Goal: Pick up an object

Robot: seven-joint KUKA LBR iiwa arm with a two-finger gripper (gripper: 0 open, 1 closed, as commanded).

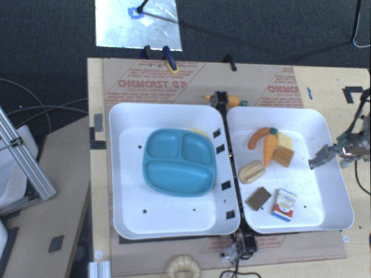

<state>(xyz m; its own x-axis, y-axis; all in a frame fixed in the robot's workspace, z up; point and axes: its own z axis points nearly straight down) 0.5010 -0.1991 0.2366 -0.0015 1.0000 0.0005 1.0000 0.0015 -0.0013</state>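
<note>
The right bin [333,210] holds several toy foods: an orange sausage [258,138], a carrot [270,147], a yellow cheese block [285,139], a brown block [283,156], a bread roll [251,171], a dark brown square [259,198] and a small red-and-white carton [284,204]. My gripper [320,157] hangs over the right bin's right side, about a hand's width right of the brown block. It touches none of the foods, and nothing is seen in it.
A blue divided plate [178,161] lies in the left bin [124,213]. Black clips run along the divider between the bins [229,167]. A yellow item [232,101] sits behind the bins on the cardboard. A metal sheet [137,16] lies at the back.
</note>
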